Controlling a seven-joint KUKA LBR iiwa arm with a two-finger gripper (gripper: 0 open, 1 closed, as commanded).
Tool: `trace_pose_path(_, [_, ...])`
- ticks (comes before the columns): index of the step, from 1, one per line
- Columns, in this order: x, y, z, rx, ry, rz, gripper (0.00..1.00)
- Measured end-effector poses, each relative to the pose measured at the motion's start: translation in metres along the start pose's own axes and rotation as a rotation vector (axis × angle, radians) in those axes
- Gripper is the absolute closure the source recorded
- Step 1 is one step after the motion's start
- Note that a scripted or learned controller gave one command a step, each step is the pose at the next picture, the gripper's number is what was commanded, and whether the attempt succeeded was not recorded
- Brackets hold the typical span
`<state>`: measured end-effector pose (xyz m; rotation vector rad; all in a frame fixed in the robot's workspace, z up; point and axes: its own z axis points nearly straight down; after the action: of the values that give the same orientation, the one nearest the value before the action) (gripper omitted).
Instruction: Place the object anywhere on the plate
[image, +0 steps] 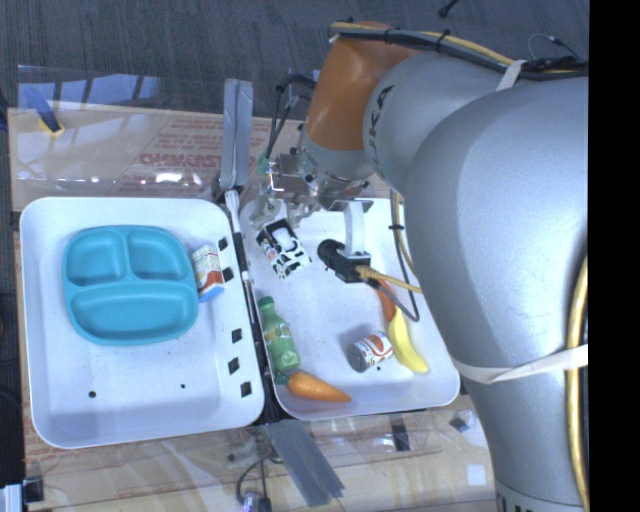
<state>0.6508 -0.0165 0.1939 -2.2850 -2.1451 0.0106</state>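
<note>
Plate (130, 310) had nothing on it, so the task wasn't done; pick, carry and drop were all still left, by my read.

Arm (480, 200) reached over the right bin (440, 385). The plate lay in the left bin (40, 400). Gripper (272, 212) hung at the right bin's back left corner, just above a black-and-white item (282, 250) on the bin floor near the divider. That was likely the target, though I couldn't be sure. Couldn't tell if the gripper was released or clenched, and no grasp was visible.

Also in the right bin were a green bottle (280, 340), a banana (405, 345), a carrot (315, 388) and a can (372, 352). A small carton (207, 270) sat just beside the plate's right edge.

Writing: the arm's lettering looked like "KUKA", partly visible. Red print on the sheet (180, 155) behind the left bin was unreadable, and the can and carton labels were too small to read.
</note>
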Motion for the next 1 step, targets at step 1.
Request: trace_pose_path(1, [0.0431, 0.0025, 0.0023, -0.005, 0.0, -0.118, 1.0])
